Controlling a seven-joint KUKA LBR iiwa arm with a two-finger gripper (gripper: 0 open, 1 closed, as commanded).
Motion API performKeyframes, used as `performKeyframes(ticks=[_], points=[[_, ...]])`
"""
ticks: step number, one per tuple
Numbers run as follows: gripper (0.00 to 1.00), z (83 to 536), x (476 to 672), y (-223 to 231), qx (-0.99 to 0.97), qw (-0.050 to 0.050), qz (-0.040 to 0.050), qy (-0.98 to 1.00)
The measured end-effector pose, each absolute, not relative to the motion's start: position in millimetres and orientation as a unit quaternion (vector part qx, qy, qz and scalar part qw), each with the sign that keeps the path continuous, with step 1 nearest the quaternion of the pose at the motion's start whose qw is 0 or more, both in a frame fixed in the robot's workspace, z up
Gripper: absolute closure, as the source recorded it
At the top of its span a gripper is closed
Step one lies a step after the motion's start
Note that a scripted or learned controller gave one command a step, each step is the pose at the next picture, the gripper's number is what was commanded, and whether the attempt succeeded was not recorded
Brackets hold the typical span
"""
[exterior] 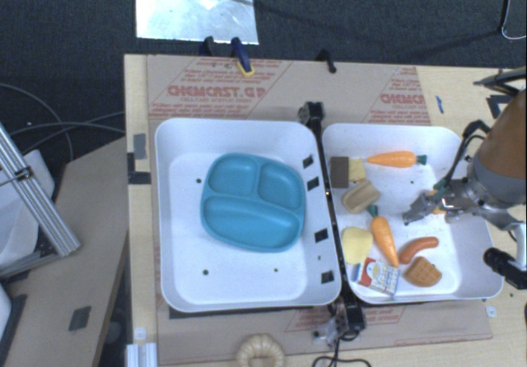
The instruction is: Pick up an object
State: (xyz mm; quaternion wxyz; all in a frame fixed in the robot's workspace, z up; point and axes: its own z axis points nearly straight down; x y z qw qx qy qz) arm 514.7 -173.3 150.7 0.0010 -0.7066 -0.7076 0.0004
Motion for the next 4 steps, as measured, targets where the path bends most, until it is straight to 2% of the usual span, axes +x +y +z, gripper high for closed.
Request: performKeyframes(ticks=[1,2,3,4], points=[[0.0,91,506.6,-171,-0.707,0.002,0.0008,-0.707],[0.0,84,507.2,-171,-0.707,0.0,-0.0001,-0.708],[1.0,95,508.2,-171,-0.707,-0.001,-0.0009,-0.708],[1.0,141,512.3,-178,-0.706,-0.003,-0.0013,-0.708]])
